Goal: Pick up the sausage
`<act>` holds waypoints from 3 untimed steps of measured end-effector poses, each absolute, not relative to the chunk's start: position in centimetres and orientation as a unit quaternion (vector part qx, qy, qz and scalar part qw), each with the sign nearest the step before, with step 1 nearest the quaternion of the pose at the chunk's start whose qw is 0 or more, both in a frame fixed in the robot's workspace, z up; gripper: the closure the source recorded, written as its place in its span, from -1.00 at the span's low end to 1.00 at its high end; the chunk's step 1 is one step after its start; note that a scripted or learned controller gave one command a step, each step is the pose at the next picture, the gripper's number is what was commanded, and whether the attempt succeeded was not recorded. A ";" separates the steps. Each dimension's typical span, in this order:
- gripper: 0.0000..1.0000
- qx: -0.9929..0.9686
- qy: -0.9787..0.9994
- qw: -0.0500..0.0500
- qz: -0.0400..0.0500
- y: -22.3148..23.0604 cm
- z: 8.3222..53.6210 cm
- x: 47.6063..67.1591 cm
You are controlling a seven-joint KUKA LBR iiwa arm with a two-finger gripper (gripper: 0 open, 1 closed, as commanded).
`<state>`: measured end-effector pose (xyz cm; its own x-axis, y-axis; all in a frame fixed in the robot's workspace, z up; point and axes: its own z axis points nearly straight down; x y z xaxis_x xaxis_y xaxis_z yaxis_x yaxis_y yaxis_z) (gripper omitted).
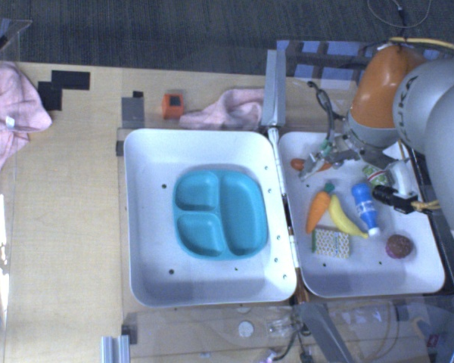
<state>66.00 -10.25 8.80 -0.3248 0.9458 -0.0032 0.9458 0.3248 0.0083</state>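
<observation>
A small reddish-orange piece that looks like the sausage [296,164] lies in the far left corner of the right bin [363,282]. My gripper [318,162] reaches down into that corner from the right, its tip just to the right of the sausage and close to it or touching it. Part of the sausage may be hidden under the gripper. I cannot make out anything held in it.
The right bin also holds a carrot [317,209], a banana [345,218], a blue bottle [365,207], a speckled sponge [332,243], a brown round piece [399,246] and a green-white item [377,175]. A blue divided plate [220,212] sits in the left bin [147,278].
</observation>
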 end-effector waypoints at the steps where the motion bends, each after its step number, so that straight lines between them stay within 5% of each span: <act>1: -1.00 0.681 0.732 -0.001 -0.001 -9.5 8.7 66.9; 2: -1.00 0.614 0.789 -0.001 0.001 -11.2 8.8 67.0; 3: 1.00 0.612 0.791 0.003 0.001 -11.2 10.0 67.1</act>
<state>67.12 -11.25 10.03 -0.2498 0.9683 -0.0031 0.9683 0.2498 0.0052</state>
